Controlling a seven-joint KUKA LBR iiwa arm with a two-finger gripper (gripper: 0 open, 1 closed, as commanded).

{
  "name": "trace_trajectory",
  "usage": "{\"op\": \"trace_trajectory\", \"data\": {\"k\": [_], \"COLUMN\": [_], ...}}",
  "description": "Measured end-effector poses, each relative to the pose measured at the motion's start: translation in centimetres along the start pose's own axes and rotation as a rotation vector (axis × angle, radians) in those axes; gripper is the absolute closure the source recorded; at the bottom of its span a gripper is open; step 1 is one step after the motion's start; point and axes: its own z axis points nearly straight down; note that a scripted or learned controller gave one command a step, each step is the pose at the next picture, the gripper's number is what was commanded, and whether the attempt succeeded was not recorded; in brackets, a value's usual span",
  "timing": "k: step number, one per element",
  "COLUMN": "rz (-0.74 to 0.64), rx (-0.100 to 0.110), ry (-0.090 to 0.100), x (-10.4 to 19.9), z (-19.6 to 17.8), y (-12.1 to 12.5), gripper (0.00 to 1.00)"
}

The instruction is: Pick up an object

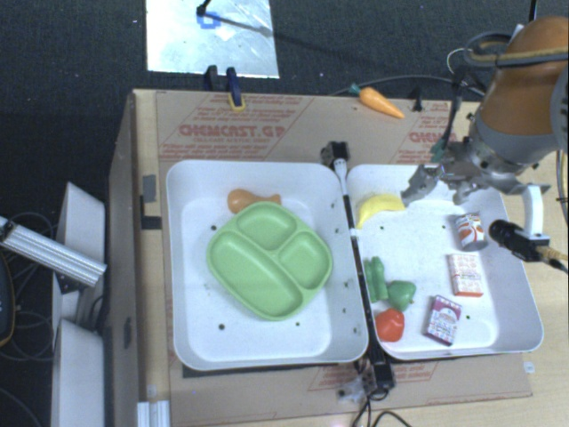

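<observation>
The gripper (442, 179) hovers over the far end of the right bin (524, 314), fingers spread wide and holding nothing, just right of the yellow banana (379, 206) (the likeliest target), seemingly lined up to descend.

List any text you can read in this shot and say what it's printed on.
"CHEMCAST GP": red print on the brown protective sheet under the bins, repeated across it; the other copies are partly hidden or too faint to read.
Small can, white carton, maroon carton: label print too small and blurred to read.
</observation>
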Motion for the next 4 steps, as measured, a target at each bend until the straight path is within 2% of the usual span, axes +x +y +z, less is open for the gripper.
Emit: {"op": "trace_trajectory", "data": {"k": [1, 2, 3, 4], "rz": [0.003, -0.001, -0.002, -0.004], "rx": [0.005, -0.001, -0.001, -0.004], "ry": [0.001, -0.001, 0.001, -0.001], "x": [-4.6, -9.1, -4.3, -4.3], "z": [15.9, 16.7, 16.7, 15.5], "y": [1.1, 8.1, 8.1, 8.2], "gripper": [0.00, 0.00, 0.00, 1.00]}}
